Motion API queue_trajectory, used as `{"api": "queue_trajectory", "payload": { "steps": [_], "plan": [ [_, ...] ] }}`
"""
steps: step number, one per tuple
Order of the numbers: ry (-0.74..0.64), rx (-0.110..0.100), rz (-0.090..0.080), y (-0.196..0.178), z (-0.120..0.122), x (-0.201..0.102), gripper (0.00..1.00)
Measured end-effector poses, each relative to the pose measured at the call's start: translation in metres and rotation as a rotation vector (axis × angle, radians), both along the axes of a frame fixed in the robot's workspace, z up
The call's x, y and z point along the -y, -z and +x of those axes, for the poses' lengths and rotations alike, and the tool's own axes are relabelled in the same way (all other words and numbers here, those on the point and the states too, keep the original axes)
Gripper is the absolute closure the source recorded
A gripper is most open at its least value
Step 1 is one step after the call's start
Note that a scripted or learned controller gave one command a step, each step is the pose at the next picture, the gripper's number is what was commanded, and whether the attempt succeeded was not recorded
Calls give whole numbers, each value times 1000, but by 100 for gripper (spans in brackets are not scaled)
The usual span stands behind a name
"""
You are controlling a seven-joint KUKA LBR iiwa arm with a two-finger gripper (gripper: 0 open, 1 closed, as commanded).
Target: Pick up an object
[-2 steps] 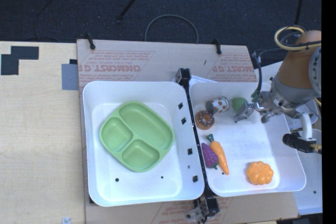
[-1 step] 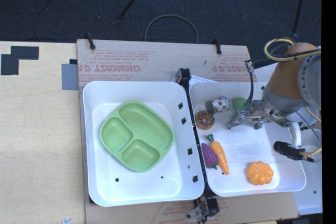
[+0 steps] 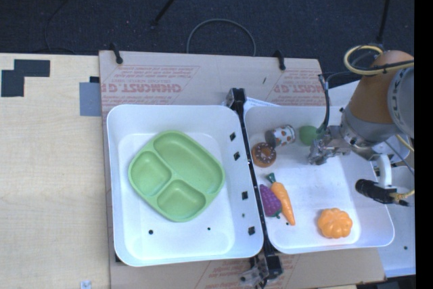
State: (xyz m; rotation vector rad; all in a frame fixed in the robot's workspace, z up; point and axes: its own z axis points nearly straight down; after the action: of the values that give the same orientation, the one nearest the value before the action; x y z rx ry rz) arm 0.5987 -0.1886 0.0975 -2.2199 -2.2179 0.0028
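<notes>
In the left bin you had a green plate with three sections. In the right bin you had a donut by the middle wall, a little can lying on its side just past it, and purple grapes touching a carrot below; farther right sat a green ball up top and an orange pumpkin near the front. On the far right your gripper was low in that bin, just under the green ball, but I could not tell if it was gripping anything.

Grey arm, orange band, yellow cable
</notes>
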Motion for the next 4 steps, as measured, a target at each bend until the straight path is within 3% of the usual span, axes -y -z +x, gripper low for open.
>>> {"api": "queue_trajectory", "payload": {
  "steps": [3,4],
  "plan": [
    [-2,8,-3,-172,-6,0,100],
    [-4,1,1,-172,-9,-47,100]
  ]
}}
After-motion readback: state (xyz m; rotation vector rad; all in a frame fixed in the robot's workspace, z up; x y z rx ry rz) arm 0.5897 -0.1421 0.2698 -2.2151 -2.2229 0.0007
